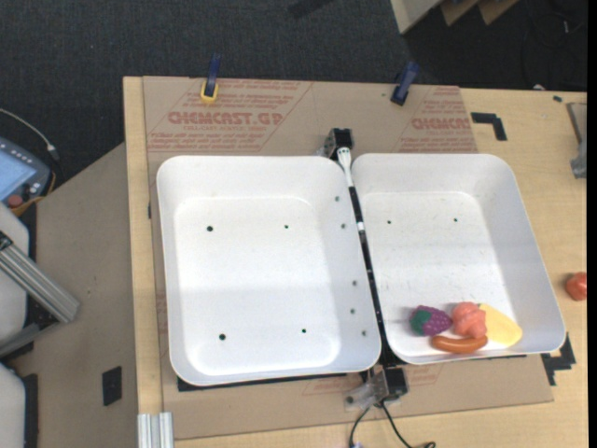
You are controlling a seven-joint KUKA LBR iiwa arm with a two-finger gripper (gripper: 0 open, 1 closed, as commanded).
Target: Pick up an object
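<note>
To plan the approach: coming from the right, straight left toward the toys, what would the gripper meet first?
Probably the yellow toy, if it clears the right bin rim; height is unclear.

two white bins [252, 180], four toys [462, 327]

- At the right edge of your frame, a little below mid-height, sits a small orange shape [576, 287].
- You cannot tell from this view whether it is part of the arm or something else.
</note>
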